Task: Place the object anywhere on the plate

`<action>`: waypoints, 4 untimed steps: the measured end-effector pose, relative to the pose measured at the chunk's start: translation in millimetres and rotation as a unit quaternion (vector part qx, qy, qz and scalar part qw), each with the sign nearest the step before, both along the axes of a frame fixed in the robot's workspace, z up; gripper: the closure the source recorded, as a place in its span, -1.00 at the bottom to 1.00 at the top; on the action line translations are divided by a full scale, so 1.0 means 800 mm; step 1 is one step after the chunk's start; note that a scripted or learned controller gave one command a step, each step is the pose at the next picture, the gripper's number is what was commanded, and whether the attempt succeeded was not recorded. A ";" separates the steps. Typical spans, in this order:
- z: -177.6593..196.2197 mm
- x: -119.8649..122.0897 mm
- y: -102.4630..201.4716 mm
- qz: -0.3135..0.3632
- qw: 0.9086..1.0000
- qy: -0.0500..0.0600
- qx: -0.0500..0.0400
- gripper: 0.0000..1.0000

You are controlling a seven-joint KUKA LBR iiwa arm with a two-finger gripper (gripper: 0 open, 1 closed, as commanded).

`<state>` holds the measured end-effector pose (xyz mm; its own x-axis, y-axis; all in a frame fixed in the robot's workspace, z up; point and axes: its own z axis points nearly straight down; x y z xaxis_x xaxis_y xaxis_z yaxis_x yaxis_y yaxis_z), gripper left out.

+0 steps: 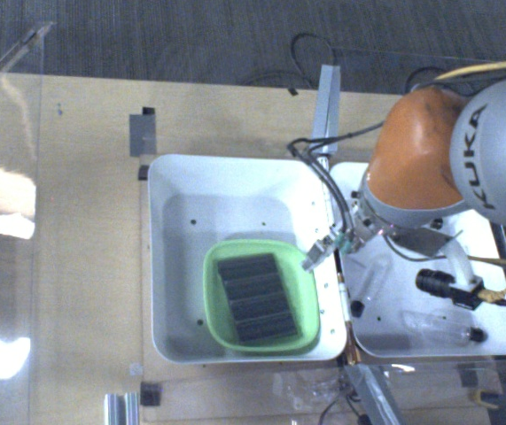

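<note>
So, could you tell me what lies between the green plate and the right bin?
In the camera view, the gripper sits between the green plate and the right bin.

A light wooden bench [66, 308] carries two shallow white bins set side by side, their inner rims touching. The left bin [168, 237] sits near the middle of the view, and the right bin [501, 339] lies just beside it, partly covered from above. A small dark grey block [144, 133] rests on the bench beyond the left bin's far corner, and a little black piece [150, 394] sits at its near corner. Glare, perhaps from a clear sheet, washes over the bench's left part.
</note>
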<state>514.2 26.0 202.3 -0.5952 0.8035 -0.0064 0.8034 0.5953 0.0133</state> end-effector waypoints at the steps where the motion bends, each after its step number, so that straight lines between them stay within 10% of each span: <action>1: 0.014 0.003 0.000 0.000 1.000 -0.004 0.001 1.00; 2: 0.028 -0.025 -0.037 0.071 0.997 0.003 -0.002 1.00; 3: 0.028 -0.025 -0.037 0.071 0.997 0.003 -0.002 -1.00; 4: 0.042 -0.022 -0.035 0.072 0.997 -0.001 -0.002 1.00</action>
<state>496.8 -2.3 236.1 -0.7043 0.7098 -0.0108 0.7097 0.7044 0.0133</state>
